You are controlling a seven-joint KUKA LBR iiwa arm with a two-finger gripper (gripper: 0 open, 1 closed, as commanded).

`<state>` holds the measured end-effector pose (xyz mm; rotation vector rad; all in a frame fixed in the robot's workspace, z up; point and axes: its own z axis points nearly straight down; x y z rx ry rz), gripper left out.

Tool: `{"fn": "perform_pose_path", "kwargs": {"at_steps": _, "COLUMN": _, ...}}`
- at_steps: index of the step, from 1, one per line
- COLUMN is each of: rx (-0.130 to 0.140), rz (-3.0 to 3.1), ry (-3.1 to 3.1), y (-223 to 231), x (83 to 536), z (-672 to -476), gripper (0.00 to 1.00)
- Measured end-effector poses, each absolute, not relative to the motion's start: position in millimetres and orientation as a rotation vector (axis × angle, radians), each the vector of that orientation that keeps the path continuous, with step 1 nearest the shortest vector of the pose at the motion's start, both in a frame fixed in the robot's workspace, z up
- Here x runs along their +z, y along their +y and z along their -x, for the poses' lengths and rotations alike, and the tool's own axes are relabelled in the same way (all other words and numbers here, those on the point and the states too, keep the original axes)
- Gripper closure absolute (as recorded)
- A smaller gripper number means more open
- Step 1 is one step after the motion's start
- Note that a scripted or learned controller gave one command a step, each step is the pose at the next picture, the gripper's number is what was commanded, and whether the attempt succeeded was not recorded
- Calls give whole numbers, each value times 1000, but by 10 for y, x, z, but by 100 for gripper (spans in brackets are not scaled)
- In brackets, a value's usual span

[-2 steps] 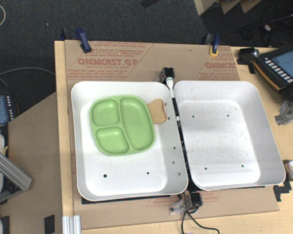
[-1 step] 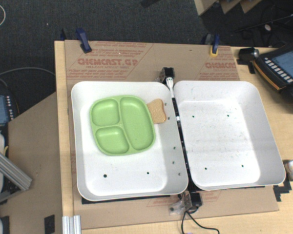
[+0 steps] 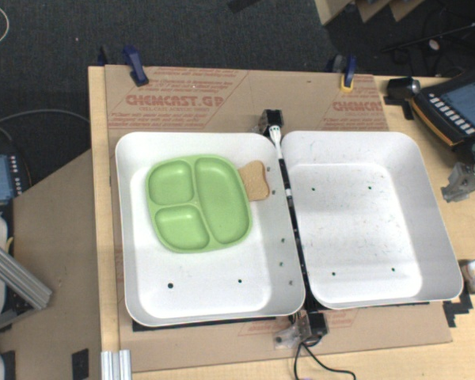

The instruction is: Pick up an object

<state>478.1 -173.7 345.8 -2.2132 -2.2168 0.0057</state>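
Note:
A green divided plate (image 3: 198, 203) with three compartments lies in the left white bin (image 3: 198, 291), toward its upper middle. A small tan flat piece (image 3: 256, 180), shaped like a slice of toast, rests against the plate's right edge near the bin's right wall. The right white bin (image 3: 364, 275) sits beside it, speckled with small dark marks.
Both bins rest on a cardboard-covered board (image 3: 182, 97) held by blue clamps (image 3: 134, 66) at the back. A black cable fitting (image 3: 271, 122) sits between the bins at the top. A dark tablet-like device (image 3: 455, 109) lies off the right edge. Aluminium framing (image 3: 16, 279) is at the left.

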Motion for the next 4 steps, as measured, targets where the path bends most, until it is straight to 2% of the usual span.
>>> {"fn": "perform_pose_path", "kwargs": {"at_steps": 1, "rx": -4, "rz": 2233, "ry": -2228, "y": -2269, "x": 4162, "z": -5175, "gripper": 100}}
{"fn": "perform_pose_path", "kwargs": {"at_steps": 2, "rx": 4, "rz": 2218, "ry": -2215, "y": -2044, "x": 3580, "z": -4772, "gripper": 100}}
{"fn": "perform_pose_path", "kwargs": {"at_steps": 3, "rx": -5, "rz": 2228, "ry": -2232, "y": -2249, "x": 4352, "z": -5127, "gripper": 100}}
{"fn": "perform_pose_path", "kwargs": {"at_steps": 4, "rx": 4, "rz": 2217, "ry": -2216, "y": -2001, "x": 3708, "z": -4775, "gripper": 100}}
